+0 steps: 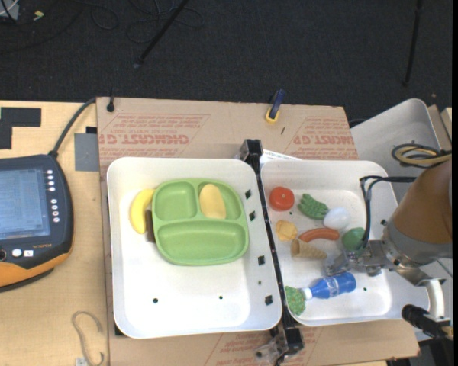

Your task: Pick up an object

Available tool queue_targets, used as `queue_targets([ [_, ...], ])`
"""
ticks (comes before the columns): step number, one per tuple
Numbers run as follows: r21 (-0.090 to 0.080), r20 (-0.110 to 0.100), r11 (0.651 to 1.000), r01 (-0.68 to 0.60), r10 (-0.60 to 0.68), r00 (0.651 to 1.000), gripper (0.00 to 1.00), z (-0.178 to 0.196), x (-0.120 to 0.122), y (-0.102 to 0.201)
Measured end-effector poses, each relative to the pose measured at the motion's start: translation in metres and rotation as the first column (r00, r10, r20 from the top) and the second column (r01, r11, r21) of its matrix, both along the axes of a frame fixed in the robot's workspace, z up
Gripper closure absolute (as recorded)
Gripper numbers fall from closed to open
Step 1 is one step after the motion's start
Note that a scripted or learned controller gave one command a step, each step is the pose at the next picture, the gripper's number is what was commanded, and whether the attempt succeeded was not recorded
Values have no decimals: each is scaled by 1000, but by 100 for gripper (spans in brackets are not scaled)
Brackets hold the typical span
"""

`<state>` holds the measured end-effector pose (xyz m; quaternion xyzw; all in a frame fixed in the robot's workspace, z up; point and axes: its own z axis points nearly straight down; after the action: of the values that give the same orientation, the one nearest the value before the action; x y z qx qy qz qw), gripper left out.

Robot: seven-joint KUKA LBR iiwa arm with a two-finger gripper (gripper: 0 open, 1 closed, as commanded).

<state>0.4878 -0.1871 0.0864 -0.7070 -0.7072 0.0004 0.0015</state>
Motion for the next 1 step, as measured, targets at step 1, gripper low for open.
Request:
queue_targets([
  [1, 0, 1, 1000, 5, -5, 1000, 100, 12, 0, -2],
])
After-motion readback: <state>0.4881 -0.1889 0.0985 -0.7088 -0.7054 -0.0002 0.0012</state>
